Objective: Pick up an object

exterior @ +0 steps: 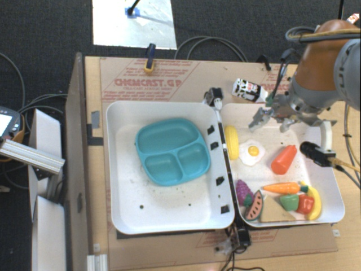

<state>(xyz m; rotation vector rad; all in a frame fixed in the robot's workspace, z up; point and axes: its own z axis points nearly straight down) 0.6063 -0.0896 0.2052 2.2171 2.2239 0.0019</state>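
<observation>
Reaching in from the right, my arm (330,61) sits above the far edge of the right bin (338,205), its orange band bulging over the grey wrist. My pincer (272,119) hangs at the bin's far left part, two pale fingers (260,119) spread apart with nothing between them. It is open and holds no object.

Below and a little nearer lie the toys I might take. A fried egg (251,152) rests just beside a yellow banana-shaped piece (231,142) that lies along the divider between the bins. An orange-red cylinder (284,158), tilted, lies right of the egg. Nearer the front are a carrot (283,188), purple grapes (243,191), a watermelon slice (255,205), a green and red pepper cluster (298,202) and a second banana (315,203), all crowded together.

A teal divided plate (172,151) fills the middle of the left bin (127,208). A small black-and-white bottle (248,90) lies on the bench (146,81) behind the bins.
</observation>
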